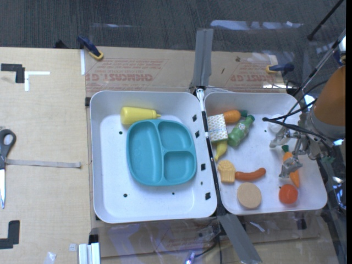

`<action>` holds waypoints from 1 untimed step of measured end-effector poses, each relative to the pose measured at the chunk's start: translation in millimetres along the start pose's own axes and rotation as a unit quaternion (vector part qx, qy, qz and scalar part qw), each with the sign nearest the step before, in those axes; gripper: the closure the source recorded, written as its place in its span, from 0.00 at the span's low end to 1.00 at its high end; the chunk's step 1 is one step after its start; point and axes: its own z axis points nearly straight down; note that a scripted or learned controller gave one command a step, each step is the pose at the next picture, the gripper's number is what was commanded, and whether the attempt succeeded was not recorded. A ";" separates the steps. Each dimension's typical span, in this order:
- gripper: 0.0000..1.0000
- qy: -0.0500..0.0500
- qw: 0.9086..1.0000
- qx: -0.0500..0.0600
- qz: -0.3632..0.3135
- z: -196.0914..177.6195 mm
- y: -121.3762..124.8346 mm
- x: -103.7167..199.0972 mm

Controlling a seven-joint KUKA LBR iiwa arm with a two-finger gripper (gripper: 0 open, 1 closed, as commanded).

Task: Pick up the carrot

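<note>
— What's sitting in the left bin (104, 164)?

— A blue divided plate (162, 152) is taking up the middle of it, and a yellow bottle (137, 114) is lying just beyond the plate, toward the far wall.

— And the right bin (264, 98)?

— Going by the gripper (290, 157) hanging over its right side: well to the gripper's left, against the wall the bins share, a patterned packet (216, 127) is leaning, with a banana (220, 150) poking out below it and a crinkled yellow piece (226, 171) nearer us. A green bottle (240, 131) is lying slantwise left of the gripper, and an orange piece with a green top (233, 115) is resting just beyond that bottle. A sausage (250, 174) is lying down-left of the gripper, a round tan cookie (249, 195) nearer us again, and a tomato (288, 194) is sitting just below the gripper.

— Where's the carrot (292, 172)?

— Right under the gripper, near the bin's right wall, pointing toward the tomato. The metal parts are covering its upper end.

— Is it pinched?

— I can't tell; the gripper's tip is overlapping the carrot, and from here I can't make out whether it's spread or pressed together.
</note>
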 end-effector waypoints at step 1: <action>1.00 -0.003 1.000 0.001 -0.003 -10.9 1.6 -2.7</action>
